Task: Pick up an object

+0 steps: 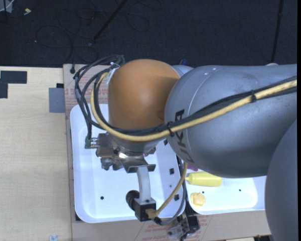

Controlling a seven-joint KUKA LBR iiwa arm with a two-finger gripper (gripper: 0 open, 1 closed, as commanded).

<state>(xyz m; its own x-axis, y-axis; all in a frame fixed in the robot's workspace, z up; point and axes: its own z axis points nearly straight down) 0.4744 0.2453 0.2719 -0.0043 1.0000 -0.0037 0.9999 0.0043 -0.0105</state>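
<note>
We are hanging our gripper (124,158) over the left bin (90,200). We cannot tell if it is spread or pinching anything. A long yellow thing (205,179) and a small yellow lump (197,200) are lying in the right bin (236,200).

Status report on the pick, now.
Pincer over left bin, grip unreadable. Right bin holds long yellow object and small yellow piece. Arm hides much of both bins.
</note>
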